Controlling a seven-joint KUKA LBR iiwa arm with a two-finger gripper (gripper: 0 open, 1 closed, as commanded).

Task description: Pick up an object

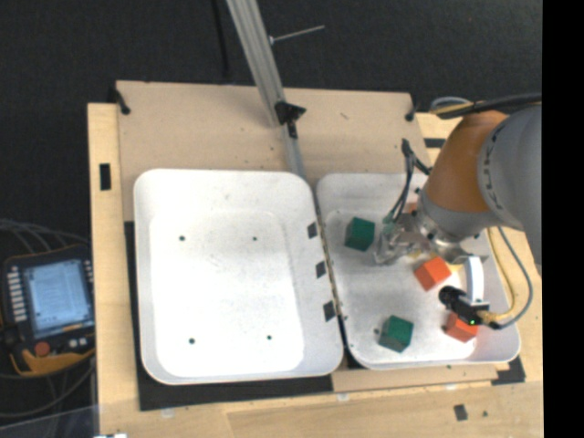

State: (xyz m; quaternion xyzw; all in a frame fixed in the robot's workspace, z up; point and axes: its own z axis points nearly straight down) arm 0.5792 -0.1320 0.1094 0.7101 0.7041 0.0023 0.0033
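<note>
- The wooden bench (228, 126) carries two shallow white bins side by side, on a dark mat, with black clips at its back corners.
- The left bin (224, 185) is the larger-looking of the two; its floor shows four small dark dots and faint speckling.
- The right bin (360, 190) touches the left bin along their shared middle edge, where small black tabs sit.
- The grey arm (497, 167) with its orange band enters over the right bin's back right corner, with cables looping beside it.
- A slanted metal rail (260, 48) runs from the top edge down to the bench's back edge, ending near where the two bins meet.
- A handheld control pendant (50, 299) with a lit screen lies off the bench's left edge.
- The gripper (394, 245) hangs low over the middle of the right bin, just right of a green block. Whether its fingers are apart or closed cannot be told, and nothing can be seen between them.
- One green block (359, 234) lies near the right bin's back left part, just beside the gripper.
- A second green block (395, 333) lies near the right bin's front edge, well apart from the gripper.
- An orange block (432, 273) lies right of the gripper, toward the bin's right side.
- A red-orange block (459, 328) lies near the front right corner, partly covered by a black fitting with a green light.
</note>
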